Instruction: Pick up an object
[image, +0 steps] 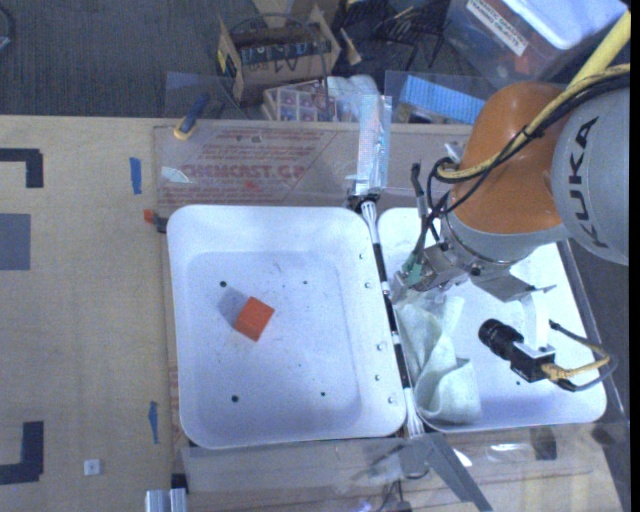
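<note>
Orange block (254, 318) lies in left bin (200, 240); tool (418, 276) over white cloth (440, 362) in right bin (575, 400), grip state indeterminable; wooden desk (80, 300) cluttered behind

Robotics lab bench: a KUKA arm (560, 170) with yellow cabling reaches over two white bins (200, 235) set on a plywood tabletop (80, 330) marked with black corner brackets and blue tape tabs. Behind the bench sits clutter: an open cardboard box (275, 50), a clear acrylic sheet (255, 170) and loose packaging.
</note>
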